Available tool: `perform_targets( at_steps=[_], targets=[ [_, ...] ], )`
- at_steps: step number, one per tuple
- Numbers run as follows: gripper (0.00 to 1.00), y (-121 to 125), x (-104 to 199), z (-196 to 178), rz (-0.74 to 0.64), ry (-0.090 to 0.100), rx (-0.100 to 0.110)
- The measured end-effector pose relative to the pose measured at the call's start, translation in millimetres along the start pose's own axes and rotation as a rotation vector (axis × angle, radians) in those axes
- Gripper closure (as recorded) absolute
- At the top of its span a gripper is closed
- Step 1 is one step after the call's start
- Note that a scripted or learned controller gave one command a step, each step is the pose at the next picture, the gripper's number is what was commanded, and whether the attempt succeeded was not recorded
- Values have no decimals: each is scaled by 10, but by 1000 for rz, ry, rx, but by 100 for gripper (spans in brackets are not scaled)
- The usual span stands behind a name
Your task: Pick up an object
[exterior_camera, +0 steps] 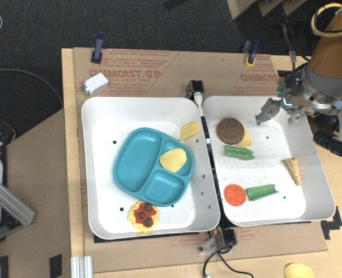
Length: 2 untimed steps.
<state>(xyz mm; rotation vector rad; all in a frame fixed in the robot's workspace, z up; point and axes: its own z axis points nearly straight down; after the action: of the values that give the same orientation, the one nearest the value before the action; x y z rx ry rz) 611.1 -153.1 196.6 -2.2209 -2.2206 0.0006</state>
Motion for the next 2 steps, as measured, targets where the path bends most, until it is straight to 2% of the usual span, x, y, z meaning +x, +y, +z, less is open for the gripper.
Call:
perform_targets(
  at_steps=[1, 2],
  targets=[
    [0, -18, -244, 781, 3, 1, 8],
    [0, 394, -320, 1141, -2, -2, -2]
  ],
)
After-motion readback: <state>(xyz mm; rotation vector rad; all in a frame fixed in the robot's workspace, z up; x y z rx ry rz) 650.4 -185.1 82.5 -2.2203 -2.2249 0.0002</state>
